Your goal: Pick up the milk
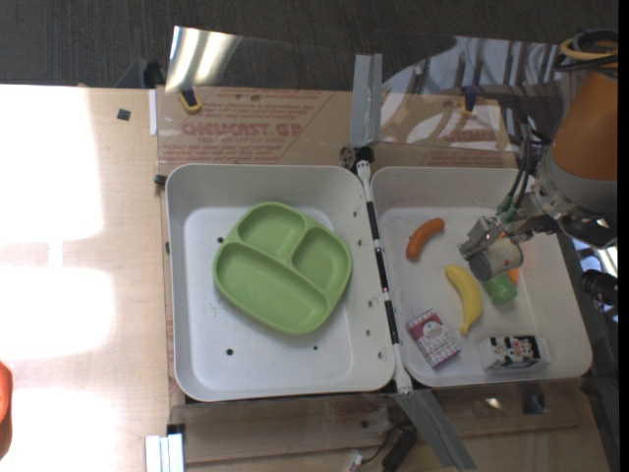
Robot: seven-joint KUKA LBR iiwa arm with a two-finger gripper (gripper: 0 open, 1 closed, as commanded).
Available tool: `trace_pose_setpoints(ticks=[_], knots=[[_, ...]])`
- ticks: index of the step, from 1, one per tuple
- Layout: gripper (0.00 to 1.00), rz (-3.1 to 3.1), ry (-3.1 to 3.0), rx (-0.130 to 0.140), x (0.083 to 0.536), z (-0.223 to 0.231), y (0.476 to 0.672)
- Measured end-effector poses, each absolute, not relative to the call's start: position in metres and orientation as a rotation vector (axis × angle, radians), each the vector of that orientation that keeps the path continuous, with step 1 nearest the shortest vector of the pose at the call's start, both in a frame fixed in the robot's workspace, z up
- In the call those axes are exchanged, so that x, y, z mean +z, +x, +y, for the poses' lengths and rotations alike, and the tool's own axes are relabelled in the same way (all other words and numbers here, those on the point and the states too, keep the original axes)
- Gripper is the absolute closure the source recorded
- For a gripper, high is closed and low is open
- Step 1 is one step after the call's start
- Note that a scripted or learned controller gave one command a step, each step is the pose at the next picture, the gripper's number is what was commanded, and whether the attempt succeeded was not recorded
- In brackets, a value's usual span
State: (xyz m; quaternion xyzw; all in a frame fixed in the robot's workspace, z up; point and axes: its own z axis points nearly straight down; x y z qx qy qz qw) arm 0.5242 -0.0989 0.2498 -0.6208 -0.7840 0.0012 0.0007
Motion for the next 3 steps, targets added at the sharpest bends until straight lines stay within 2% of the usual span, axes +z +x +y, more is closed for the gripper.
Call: trace_pose_setpoints(ticks=[1,3], knots=[[1.0,-2.763,-1.49,0.002,0.222,-0.095,0.48],[1.0,-2.769,-1.485,0.002,0.294,-0.024,0.618]])
